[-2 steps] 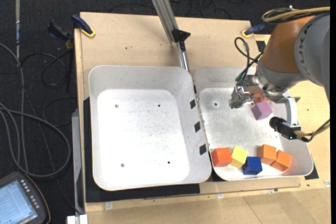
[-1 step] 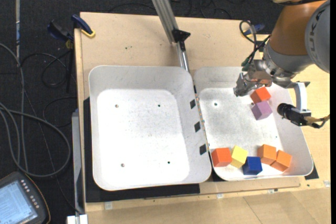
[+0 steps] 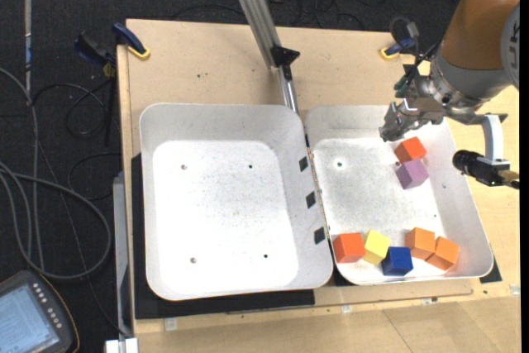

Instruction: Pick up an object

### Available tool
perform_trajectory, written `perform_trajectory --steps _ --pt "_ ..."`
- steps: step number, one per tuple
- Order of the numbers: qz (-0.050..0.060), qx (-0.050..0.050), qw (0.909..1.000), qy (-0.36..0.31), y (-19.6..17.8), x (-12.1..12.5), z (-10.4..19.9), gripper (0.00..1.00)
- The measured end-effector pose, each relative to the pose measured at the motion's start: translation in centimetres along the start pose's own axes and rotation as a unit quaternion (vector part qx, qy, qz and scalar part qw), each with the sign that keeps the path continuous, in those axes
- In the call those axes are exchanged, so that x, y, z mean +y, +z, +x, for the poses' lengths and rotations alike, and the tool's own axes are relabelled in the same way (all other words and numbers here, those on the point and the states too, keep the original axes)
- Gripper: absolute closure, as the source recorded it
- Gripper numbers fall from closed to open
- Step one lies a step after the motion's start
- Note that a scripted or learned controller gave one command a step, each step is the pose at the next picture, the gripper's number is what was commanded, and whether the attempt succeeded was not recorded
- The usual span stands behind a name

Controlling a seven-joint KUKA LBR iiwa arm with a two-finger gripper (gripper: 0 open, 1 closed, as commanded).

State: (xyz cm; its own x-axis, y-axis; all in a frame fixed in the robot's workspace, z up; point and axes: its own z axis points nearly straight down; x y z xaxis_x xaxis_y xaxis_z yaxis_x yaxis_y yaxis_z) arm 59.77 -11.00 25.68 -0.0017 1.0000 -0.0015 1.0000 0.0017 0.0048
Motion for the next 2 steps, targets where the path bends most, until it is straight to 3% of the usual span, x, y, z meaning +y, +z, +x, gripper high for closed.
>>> perform_trajectory --steps 1,2 --pt "0.000 0.000 1.0000 0.000 -2.7 0.1 0.0 1.00" --pt "0.002 0.001 1.0000 -0.003 -2.6 0.8 5.0 1.00"
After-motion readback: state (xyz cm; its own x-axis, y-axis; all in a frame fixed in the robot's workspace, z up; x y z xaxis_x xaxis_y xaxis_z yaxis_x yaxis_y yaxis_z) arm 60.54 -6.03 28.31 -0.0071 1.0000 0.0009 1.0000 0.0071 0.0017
